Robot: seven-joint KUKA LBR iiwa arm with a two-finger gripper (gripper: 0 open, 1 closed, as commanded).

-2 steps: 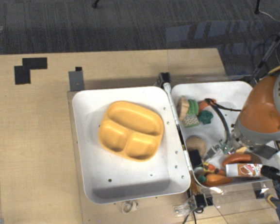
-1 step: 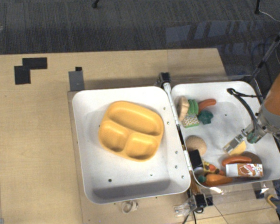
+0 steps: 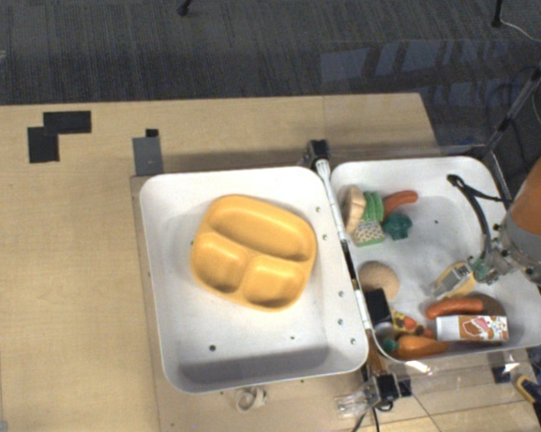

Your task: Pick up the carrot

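Observation:
An orange, tapered carrot lies at the front edge of the right bin, next to a red sausage and a small labelled bottle. A second orange-red piece with a green leafy end lies at the back of that bin; I cannot tell which of the two is the carrot. My gripper is low in the right half of the bin, just above the sausage and about 70 px up and right of the front carrot. Nothing can be made out in its grasp.
The left bin holds a large yellow sectioned dish. The right bin also holds a beige bun-like piece, a mushroom-like piece, a green-and-white item and a black block. A black cable loops by the arm.

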